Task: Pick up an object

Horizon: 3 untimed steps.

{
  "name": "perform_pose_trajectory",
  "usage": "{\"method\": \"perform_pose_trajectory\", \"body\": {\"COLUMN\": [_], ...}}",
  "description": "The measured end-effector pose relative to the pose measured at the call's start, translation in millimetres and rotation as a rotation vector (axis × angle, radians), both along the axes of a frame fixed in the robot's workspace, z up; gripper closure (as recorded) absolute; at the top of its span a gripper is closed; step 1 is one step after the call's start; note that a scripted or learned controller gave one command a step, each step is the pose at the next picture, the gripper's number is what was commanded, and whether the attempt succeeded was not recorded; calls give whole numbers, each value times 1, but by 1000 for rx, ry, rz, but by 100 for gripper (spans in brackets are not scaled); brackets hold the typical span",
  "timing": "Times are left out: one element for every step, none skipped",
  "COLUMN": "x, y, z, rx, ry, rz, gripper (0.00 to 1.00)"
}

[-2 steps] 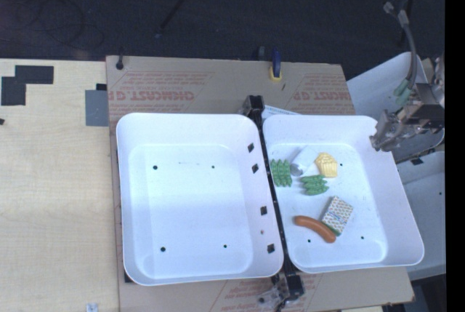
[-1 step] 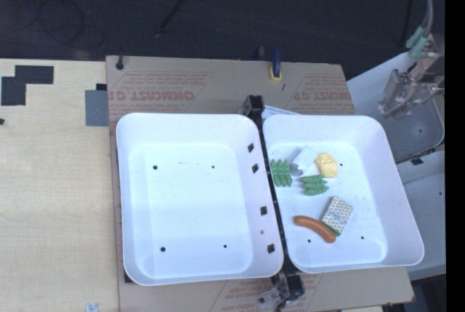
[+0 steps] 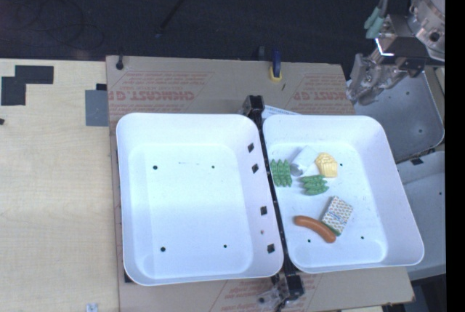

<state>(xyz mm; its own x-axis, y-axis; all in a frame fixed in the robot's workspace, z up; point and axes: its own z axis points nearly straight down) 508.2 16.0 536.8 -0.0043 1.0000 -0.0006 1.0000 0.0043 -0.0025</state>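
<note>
Gripper (image 3: 361, 89) hangs above the bench past the back right corner of the right bin (image 3: 396, 172), off the bin, touching nothing and w/ nothing in it. Spread can't be told from this angle.

All items sit in the right bin, toward its left-centre. Green toy (image 3: 281, 172) is just beside the left wall; a small grey piece (image 3: 296, 169) is next to it. Yellow piece (image 3: 326, 164) is nearer the back, a green leafy piece (image 3: 314, 185) just in front of it. Checkered packet (image 3: 337, 214) and orange sausage (image 3: 315, 228) lie close together nearer the front edge.

Left bin (image 3: 138, 187) sits alongside, sharing the middle divider.
</note>
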Motion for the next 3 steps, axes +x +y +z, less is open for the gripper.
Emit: {"method": "perform_pose_trajectory", "body": {"x": [-34,-32,-32], "y": [88,85,85], "z": [0,10,19], "rx": [1,-1,-2], "ry": [3,5,10], "rz": [7,3,7], "gripper": [100,100,100]}}
